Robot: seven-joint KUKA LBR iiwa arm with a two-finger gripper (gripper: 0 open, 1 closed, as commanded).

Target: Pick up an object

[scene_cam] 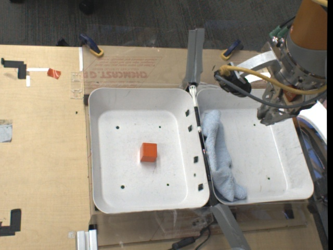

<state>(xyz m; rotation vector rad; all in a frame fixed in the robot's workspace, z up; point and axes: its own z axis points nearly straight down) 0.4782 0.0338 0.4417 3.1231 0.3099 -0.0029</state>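
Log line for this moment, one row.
gripper: over right bin | orange block: left bin | blue cloth: right bin, left side

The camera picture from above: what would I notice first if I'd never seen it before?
Probably the little orange block, sitting alone near the middle of the left bin. Next, the light blue cloth, bunched along the left wall of the right bin. At the upper right the big robot arm with its orange band hangs over that bin, its gripper above the bin's far end.
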